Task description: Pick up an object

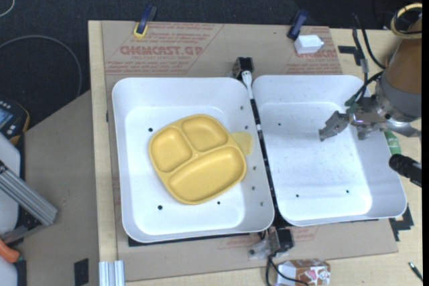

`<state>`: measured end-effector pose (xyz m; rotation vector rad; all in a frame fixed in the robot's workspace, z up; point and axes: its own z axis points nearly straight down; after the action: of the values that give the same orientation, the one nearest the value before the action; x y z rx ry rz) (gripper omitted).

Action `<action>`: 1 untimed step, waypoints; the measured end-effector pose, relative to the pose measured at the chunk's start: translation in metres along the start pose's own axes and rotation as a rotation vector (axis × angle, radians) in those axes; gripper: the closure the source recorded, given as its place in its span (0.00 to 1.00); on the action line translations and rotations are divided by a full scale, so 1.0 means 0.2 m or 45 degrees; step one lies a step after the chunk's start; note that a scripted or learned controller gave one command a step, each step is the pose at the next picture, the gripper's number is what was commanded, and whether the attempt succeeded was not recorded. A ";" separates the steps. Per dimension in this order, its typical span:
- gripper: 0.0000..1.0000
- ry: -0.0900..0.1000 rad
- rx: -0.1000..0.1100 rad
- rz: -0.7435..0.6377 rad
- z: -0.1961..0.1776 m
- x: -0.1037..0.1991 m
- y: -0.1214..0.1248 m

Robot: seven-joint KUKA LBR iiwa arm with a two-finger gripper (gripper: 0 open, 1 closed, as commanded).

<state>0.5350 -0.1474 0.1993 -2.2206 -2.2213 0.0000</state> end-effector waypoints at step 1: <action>0.00 0.007 -0.024 -0.020 -0.75 0.66 -0.06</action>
<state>0.5221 -0.0151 0.3499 -2.2098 -2.2457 -0.0273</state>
